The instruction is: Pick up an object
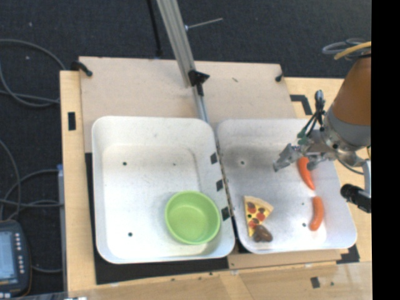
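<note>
Under end effector (299, 157), carrot (306, 173) in right bin (250, 136).

My arm (351, 114) is grey with a broad orange band above the wrist, ending in a grey metal gripper (294, 158).
</note>
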